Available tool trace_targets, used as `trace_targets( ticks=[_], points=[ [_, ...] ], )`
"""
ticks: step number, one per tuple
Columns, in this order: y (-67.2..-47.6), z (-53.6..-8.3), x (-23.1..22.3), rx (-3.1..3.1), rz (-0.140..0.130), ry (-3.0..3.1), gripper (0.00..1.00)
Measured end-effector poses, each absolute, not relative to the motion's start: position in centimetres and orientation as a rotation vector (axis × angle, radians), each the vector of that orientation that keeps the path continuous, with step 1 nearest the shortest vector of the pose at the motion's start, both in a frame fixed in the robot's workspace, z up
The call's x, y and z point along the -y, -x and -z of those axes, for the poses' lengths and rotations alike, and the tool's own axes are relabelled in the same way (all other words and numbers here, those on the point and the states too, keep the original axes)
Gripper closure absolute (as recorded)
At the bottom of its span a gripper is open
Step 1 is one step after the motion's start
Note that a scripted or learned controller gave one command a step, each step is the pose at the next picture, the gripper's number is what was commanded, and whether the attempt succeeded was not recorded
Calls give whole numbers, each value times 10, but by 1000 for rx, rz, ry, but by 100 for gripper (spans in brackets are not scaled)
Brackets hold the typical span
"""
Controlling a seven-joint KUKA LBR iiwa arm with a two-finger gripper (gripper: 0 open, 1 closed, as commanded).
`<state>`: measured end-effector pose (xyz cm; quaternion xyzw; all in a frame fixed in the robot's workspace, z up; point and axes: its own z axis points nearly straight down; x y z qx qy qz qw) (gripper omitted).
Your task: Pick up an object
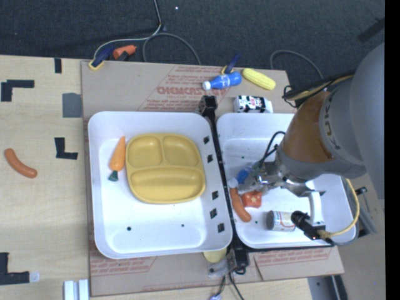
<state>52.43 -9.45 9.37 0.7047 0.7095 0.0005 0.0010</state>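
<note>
My gripper [255, 181] is down in the right bin [250, 133], over a cluster of small objects near its left wall. Under it lie a red piece [252, 199], an orange sausage-shaped toy [239, 207] and something blue and white [240, 179]. A small can [281, 220] lies on its side at the bin's front. The wrist hides the fingertips, and I see nothing clearly between them. In the left bin [103, 227] sits a yellow divided plate [165, 168] with an orange carrot [117, 154] beside it.
Behind the bins lie a blue bottle [223, 82], a yellow corn cob [259, 79] and a black-and-white box [252, 104]. A sausage [19, 163] lies on the bench far left. An orange clamp [125, 51] sits at the back. A black connector [302, 222] hangs by the can.
</note>
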Motion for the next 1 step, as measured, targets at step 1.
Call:
trace_targets(
  ticks=[1],
  points=[
    [-560,-188,36,-2225,-4,-2214,100]
  ],
)
